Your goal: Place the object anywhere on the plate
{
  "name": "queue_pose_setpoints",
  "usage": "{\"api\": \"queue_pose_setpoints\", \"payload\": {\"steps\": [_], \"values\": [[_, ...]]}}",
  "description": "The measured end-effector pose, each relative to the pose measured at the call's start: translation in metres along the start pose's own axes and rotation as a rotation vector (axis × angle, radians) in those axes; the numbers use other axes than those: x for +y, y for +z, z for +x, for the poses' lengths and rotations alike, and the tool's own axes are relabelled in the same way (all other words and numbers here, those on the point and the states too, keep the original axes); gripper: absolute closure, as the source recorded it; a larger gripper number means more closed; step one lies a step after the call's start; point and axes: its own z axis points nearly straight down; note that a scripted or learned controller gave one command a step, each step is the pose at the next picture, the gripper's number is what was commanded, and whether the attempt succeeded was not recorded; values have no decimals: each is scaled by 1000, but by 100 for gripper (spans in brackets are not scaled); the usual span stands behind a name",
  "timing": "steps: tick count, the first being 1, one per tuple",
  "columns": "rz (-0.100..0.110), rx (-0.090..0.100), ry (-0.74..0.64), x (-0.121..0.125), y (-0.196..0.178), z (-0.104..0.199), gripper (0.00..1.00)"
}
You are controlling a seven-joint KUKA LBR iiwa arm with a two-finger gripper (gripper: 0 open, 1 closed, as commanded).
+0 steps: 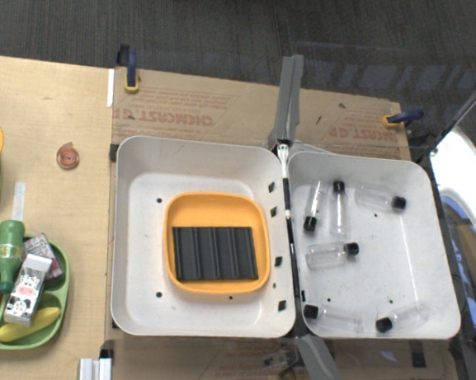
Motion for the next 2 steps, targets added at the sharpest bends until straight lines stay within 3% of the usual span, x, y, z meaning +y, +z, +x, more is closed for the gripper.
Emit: {"api": "queue_pose_setpoints", "payload": {"steps": [1,2], "values": [[-1,-1,-234,46,5,-17,0],[-2,-1,-514,29,140,-15,0]]}}
